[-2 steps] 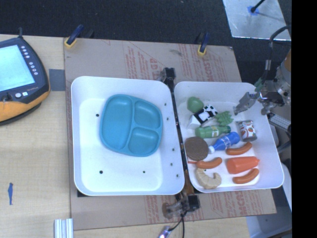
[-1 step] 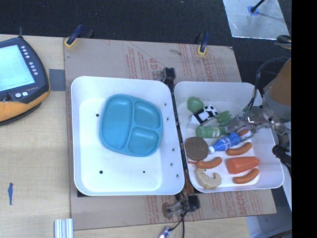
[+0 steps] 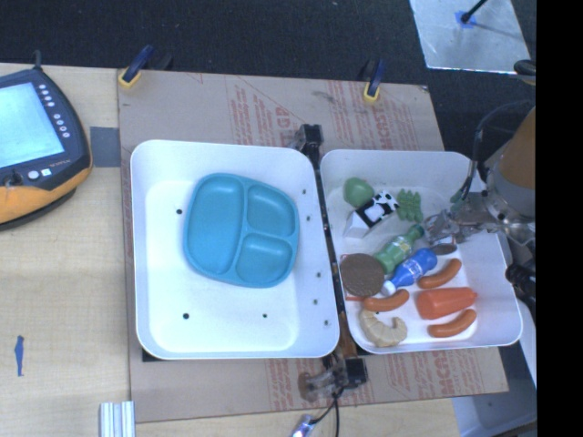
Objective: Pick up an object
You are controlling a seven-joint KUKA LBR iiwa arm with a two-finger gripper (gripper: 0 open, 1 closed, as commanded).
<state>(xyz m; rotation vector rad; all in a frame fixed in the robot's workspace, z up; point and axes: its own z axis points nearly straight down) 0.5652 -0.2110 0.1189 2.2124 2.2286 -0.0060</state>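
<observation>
While the arm reaches in over the right bin, its tool hangs low above that bin's middle right part, just beside the blue and white bottle. Whether the tool's prongs are apart or together cannot be told, for they are small and blurred against the clutter, and nothing can be seen held between them.

That bottle lies flat with its long axis slanting from lower left to upper right, its white end toward the brown disc. Just above it a green bottle lies along much the same slant. An orange carrot-like piece lies below the blue bottle, long axis nearly level. Three sausage shapes lie around it, each slanting slightly up to the right. A tan curved piece sits at the bin's lower left. Near the top lie a green lump, a black and white toy and a green leafy piece.

The left bin holds a blue divided plate. A handheld control pad rests on the surface at the far left.
</observation>
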